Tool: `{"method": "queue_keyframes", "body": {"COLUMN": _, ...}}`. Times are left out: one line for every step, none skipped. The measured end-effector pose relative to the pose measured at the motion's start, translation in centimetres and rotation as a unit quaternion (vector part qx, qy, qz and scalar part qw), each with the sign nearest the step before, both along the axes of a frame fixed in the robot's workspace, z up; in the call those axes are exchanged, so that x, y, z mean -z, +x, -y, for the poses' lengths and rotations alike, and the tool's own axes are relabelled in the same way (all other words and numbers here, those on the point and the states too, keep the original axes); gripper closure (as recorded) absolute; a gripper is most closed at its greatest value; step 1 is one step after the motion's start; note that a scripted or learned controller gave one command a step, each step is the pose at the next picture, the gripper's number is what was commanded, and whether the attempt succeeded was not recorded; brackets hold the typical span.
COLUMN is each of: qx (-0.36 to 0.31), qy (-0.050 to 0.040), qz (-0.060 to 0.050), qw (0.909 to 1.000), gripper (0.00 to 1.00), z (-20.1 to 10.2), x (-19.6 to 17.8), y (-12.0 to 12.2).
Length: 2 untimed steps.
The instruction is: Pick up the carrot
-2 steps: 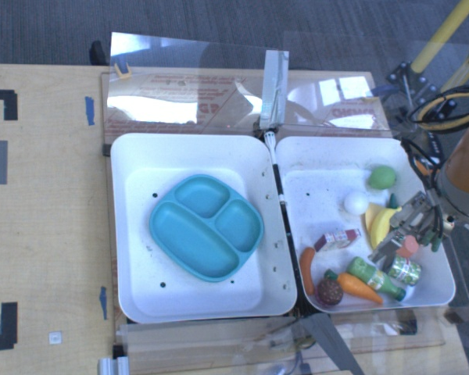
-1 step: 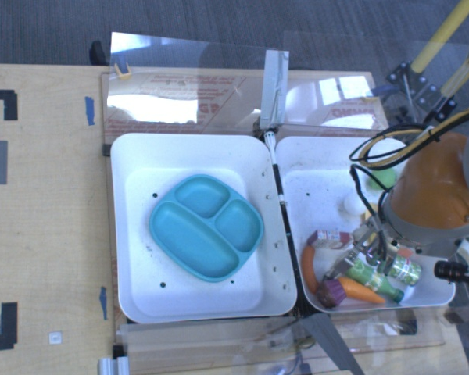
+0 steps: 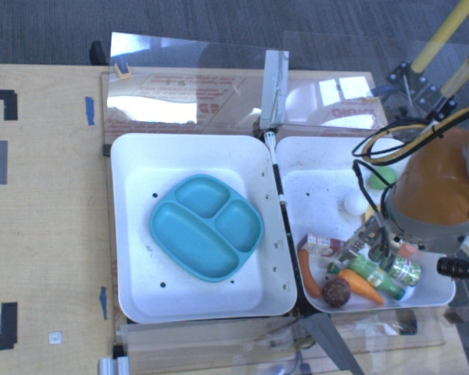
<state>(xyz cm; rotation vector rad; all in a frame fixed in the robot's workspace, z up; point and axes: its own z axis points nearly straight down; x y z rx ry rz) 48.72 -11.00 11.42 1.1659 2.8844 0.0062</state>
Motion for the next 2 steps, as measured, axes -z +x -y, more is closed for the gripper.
{"method": "queue_keyframes", "body": {"qx": 0.0, "qy": 0.0001, "qz": -0.001, "qw": 1.0, "gripper": 0.0, "z": 0.0, "x": 0.0, "y": 0.0}}
{"method": "queue_keyframes", "body": {"qx": -0.118, "qy": 0.0005, "qz": -0.01, "qw": 0.993, "gripper": 0.0, "z": -1.0, "x": 2.5, "y": -0.4}}
